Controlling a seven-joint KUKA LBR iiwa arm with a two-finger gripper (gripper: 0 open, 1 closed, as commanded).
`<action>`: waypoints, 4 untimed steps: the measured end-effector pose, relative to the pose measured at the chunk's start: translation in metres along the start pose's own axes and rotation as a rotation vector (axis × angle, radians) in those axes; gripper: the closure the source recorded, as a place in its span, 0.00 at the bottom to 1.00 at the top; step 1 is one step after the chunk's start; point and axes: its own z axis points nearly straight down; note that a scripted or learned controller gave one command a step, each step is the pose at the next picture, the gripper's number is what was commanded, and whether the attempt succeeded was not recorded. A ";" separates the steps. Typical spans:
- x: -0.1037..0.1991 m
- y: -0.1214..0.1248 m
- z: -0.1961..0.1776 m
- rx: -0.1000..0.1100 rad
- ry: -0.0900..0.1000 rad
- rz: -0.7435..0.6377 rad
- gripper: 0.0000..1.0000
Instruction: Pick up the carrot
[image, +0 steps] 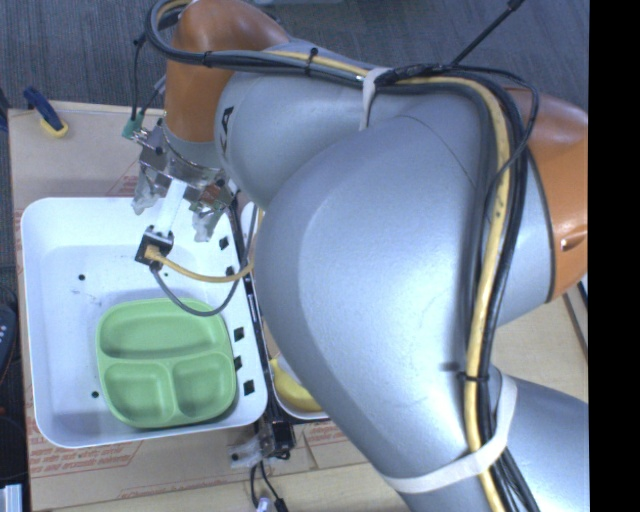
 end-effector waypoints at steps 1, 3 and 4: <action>0.034 -0.069 0.114 -0.009 0.002 -0.095 0.00; 0.033 -0.069 0.093 0.002 -0.008 -0.111 1.00; -0.001 0.011 0.110 -0.017 0.004 -0.344 1.00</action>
